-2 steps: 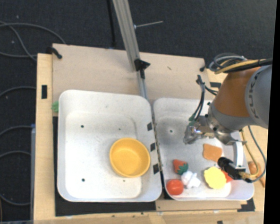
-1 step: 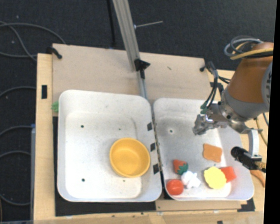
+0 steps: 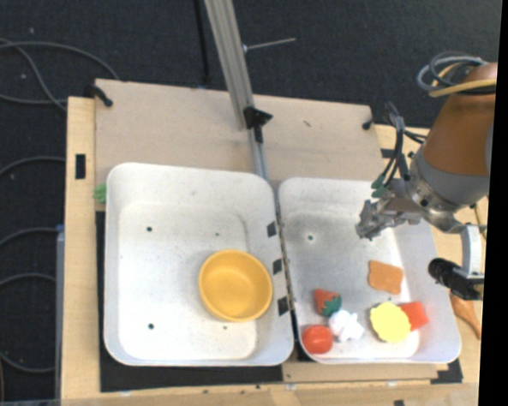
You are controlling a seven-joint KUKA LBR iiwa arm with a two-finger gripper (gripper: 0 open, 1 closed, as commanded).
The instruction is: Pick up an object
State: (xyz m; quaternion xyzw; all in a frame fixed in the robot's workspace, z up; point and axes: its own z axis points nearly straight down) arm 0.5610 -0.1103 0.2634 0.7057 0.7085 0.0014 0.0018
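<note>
1. The step in hand looks like the approach. The gripper (image 3: 371, 224) hangs over the right bin (image 3: 323, 202), above bare white floor in its upper half, and nothing shows between its tips. From where I stand the dark fingertips blur together, so I cannot tell how they are set.

2. The candidates lie toward 5 and 6 o'clock from the gripper, crowded along the near edge of that bin. Closest is a flat orange slab (image 3: 385, 277), matte and roughly square with soft corners, apart from the rest.

3. Further down sits a yellow lump (image 3: 389, 322), rounded and smooth, touching a red-orange piece (image 3: 414, 314) at its 2 o'clock.

4. At 9 o'clock from the yellow lump are a small white knobbly piece (image 3: 344, 325), a red and green piece (image 3: 326, 301) like a toy strawberry, and a glossy red ball (image 3: 318, 338) against the bin wall.

5. The left bin (image 3: 151, 200) holds 1 yellow bowl (image 3: 234, 284), smooth plastic by the look of it, round and open side up.

6. My guess is the next move calls for travel toward 5 o'clock and a descent onto the orange slab, since it has free space around it; being flat, it may be hard to pinch.
</note>
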